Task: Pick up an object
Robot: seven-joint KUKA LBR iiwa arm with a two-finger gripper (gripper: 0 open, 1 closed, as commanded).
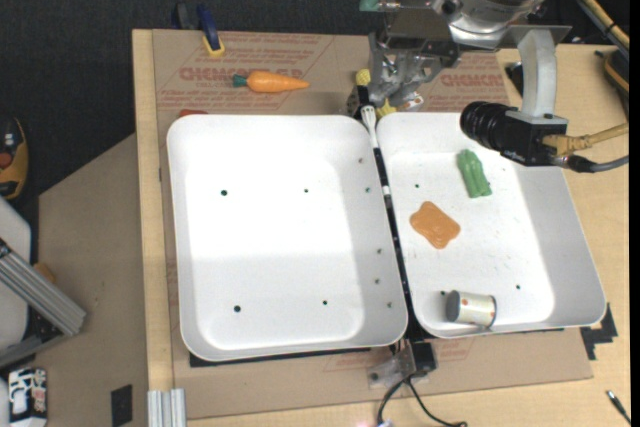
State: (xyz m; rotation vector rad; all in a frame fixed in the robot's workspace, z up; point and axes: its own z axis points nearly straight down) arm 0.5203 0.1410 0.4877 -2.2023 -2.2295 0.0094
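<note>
The right bin point(560, 255) holds three objects: a green block point(473, 172) near its back, a flat orange piece point(434, 224) in the middle, and a small silver and black cylinder point(468, 307) lying by the front rim. My gripper point(398, 87) hangs above the back edge where the two bins meet, well behind the objects. Nothing is visible between its fingers.
The left bin point(200, 245) sits beside the right one. A toy carrot point(270, 82) and a blue and yellow clamp point(210, 30) lie on the board behind it. A black camera or sensor point(505, 131) juts over the right bin's back right.
</note>
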